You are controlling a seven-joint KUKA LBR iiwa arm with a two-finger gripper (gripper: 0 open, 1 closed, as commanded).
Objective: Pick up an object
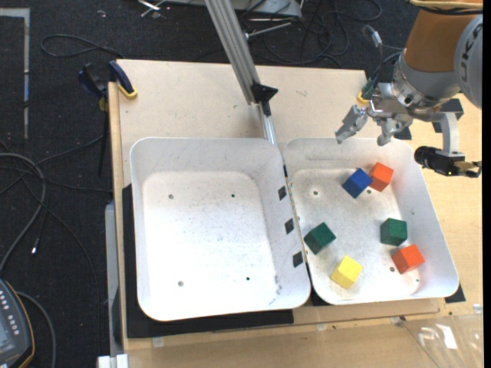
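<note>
The open gripper [369,131] is being held above the right bin [430,205], where six blocks are lying.

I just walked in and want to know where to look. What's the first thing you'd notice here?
Probably the bright blocks in the right bin: a blue block touching an orange one near the far side, two green blocks in the middle, and a yellow block and another orange block near the front. Above that bin's far edge hangs the gripper, fingers spread and holding nothing.
</note>
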